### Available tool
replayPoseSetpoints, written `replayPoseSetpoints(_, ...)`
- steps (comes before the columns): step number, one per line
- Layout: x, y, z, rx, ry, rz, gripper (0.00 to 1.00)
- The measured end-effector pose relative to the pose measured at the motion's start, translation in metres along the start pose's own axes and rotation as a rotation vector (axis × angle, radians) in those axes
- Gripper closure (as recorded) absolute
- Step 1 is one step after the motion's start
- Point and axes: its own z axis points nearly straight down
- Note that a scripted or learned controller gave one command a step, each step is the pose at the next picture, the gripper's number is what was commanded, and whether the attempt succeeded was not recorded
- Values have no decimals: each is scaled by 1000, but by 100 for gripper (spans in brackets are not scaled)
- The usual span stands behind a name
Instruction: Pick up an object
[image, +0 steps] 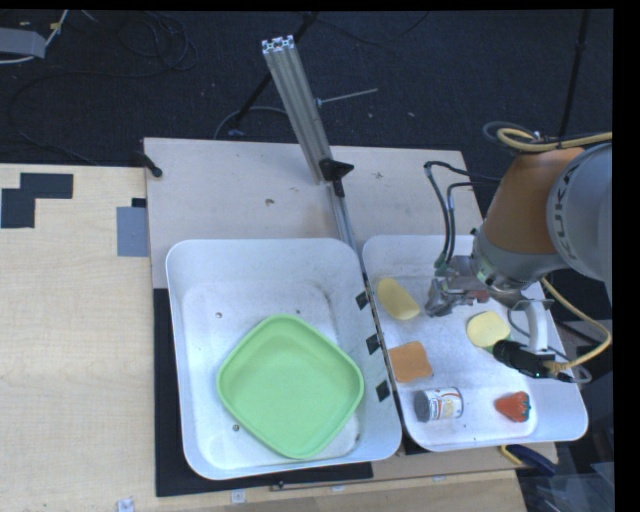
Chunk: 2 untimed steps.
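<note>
camera view | claw (441, 302) seen low in right bin (560, 425), just beside yellow wedge (398, 298); finger state cannot be told | orange block (410, 361), can (439, 404), red piece (513, 405) lie nearer | green plate (290, 385) in left bin (190, 300)

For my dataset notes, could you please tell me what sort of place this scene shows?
Most likely a robotics lab grasping bench: two shallow white bins, left bin and right bin, a grey and orange arm reaching in, and an aluminium rail over dark floor with loose cables.
</note>
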Motion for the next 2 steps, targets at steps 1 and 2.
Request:
replayPoseSetpoints(1,-5,-6,-47,-1,0,1,100)
replayPoseSetpoints(2,-5,-6,-88,0,0,0,100)
